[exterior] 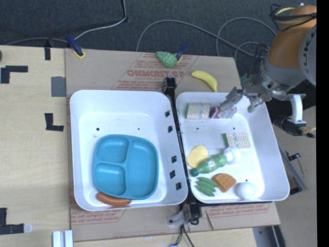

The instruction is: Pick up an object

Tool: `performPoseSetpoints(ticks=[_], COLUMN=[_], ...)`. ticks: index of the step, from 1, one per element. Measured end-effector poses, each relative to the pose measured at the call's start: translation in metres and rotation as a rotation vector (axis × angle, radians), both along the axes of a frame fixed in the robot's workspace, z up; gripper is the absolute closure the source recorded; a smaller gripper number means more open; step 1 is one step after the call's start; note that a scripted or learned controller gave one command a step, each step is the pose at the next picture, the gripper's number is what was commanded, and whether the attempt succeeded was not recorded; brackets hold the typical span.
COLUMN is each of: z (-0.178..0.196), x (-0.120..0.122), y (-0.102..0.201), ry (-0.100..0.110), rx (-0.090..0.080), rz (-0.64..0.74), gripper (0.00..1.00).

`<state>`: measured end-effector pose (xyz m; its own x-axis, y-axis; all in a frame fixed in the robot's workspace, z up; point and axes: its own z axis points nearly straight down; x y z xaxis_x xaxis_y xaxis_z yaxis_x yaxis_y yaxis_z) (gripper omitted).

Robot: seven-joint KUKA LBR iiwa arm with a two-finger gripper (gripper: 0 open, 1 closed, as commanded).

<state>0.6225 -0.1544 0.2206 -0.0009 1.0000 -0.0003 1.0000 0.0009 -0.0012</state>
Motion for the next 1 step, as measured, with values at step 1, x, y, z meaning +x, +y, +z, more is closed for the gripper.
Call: performPoseSetpoints(ticks=[1], z=[-0.1277], x=[-0.0027], y=[-0.0243], ry=[0.0], rx=[-0.001], rz=[0.0], gripper=[0.0])
